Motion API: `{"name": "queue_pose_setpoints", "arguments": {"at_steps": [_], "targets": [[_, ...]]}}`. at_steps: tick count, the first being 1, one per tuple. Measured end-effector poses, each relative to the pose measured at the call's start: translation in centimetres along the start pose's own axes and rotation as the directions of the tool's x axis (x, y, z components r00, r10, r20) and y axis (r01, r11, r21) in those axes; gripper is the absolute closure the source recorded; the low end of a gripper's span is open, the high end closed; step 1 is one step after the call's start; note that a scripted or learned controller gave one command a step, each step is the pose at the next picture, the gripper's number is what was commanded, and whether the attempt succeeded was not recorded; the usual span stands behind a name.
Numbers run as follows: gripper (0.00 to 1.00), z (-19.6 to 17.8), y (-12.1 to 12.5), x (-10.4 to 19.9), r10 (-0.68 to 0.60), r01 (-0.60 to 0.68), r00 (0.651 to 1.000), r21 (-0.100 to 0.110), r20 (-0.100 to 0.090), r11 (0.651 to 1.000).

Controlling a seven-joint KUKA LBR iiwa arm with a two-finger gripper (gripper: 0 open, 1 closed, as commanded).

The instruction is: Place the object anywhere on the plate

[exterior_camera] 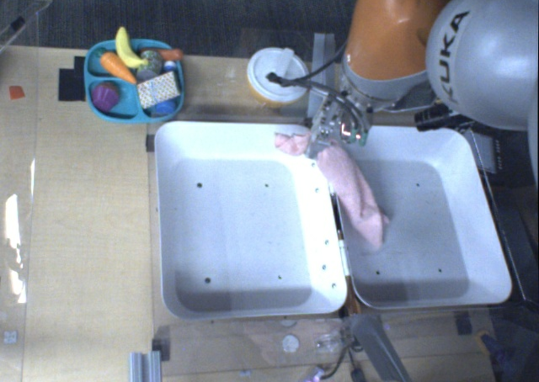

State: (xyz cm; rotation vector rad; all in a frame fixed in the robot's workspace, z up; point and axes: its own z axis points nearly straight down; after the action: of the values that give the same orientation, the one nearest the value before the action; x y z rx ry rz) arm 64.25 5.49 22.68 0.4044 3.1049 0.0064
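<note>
Pretty bright and even from overhead, slightly soft focus all over. The white bins (244, 229) look a bit washed out, with soft shadows pooling along their lower inside edges.

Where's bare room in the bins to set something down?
Left bin: floor bare wall to wall, except the far-right corner under the pink cloth. Right bin: bare right of the cloth. Crowded at the divider's far end, around the gripper.

A cloth (349, 187) is lying across the shared rims at the back of the left bin (240, 288) and the right bin (438, 283), trailing into the right one, with the gripper (330, 135) sitting over its upper end, while a divided tray (93, 86) and a lidded cup (276, 75) are standing behind the left bin.
</note>
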Motion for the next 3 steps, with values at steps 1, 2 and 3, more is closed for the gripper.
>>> {"name": "queue_pose_setpoints", "arguments": {"at_steps": [1,2,3], "targets": [[1.00,-1.1,4.5,2.3,-0.258,0.258,0.966,-0.002,0.001,0.966],[1.00,-0.5,10.0,5.0,-0.261,0.261,0.965,-0.002,-0.001,0.965],[1.00,-0.2,14.7,7.3,-0.263,0.263,0.965,-0.002,-0.002,0.965]]}}
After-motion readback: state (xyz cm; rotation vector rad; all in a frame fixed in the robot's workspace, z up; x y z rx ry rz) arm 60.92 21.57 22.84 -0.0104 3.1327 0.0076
